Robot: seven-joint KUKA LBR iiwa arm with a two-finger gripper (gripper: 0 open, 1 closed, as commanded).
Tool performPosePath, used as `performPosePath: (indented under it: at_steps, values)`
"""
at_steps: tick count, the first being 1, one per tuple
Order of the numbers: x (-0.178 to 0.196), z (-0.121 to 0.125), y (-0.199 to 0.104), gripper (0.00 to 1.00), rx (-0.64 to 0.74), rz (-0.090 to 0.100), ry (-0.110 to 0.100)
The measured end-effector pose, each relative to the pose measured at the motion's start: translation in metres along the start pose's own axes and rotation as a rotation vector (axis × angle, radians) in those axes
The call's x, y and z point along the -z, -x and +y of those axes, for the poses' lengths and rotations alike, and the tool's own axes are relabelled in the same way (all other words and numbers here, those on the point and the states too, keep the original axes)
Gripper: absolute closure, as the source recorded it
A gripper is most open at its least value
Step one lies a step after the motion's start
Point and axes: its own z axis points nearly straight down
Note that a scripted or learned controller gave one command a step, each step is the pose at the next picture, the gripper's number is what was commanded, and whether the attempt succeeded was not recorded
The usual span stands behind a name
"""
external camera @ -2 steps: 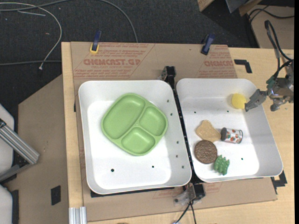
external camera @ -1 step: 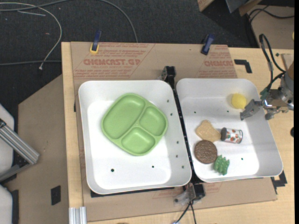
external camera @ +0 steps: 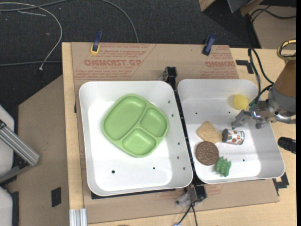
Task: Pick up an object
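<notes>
1. There are two white bins side by side on a brown board. The left bin [external camera: 94, 173] holds a green plate [external camera: 135, 125] with three sections. The plate sits near the middle of its bin and is turned a bit.

2. The right bin [external camera: 263, 164] holds five small things. A yellow ball [external camera: 240, 101] lies near the top of the bin. A tan cracker [external camera: 209, 132] lies below it and to the left. A round brown cookie [external camera: 207, 153] touches the bottom of the cracker. A little green toy [external camera: 223, 166] with bumpy edges sits just beside the cookie, at the lower right of it. A small can [external camera: 233, 136] lies on its side just to the right of the cracker. It is white with red and dark marks on it.

3. The arm [external camera: 282, 98] comes in from the right, over the right bin. It is grey with an orange part higher up.

4. The gripper [external camera: 242, 117] is low over the right bin, between the yellow ball and the small can. It is just above the can. Its fingers are spread apart, and nothing is between them.

5. Two blue clips [external camera: 96, 40] hold the board at the top edge. Grey cables [external camera: 47, 22] lie on the dark floor behind it.
</notes>
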Motion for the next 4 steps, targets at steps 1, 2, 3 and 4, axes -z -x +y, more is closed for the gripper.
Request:
performPosePath:
  at_steps: [1, 2, 3, 4]
  values:
    - [0.015, 0.002, 0.001, 1.00, 0.001, -0.003, 0.008]
    - [0.059, 0.005, 0.003, 1.00, 0.000, -0.006, 0.012]
    - [0.110, 0.014, -0.002, 1.00, 0.001, -0.006, 0.013]
    - [0.164, 0.015, -0.002, 1.00, 0.001, -0.006, 0.013]
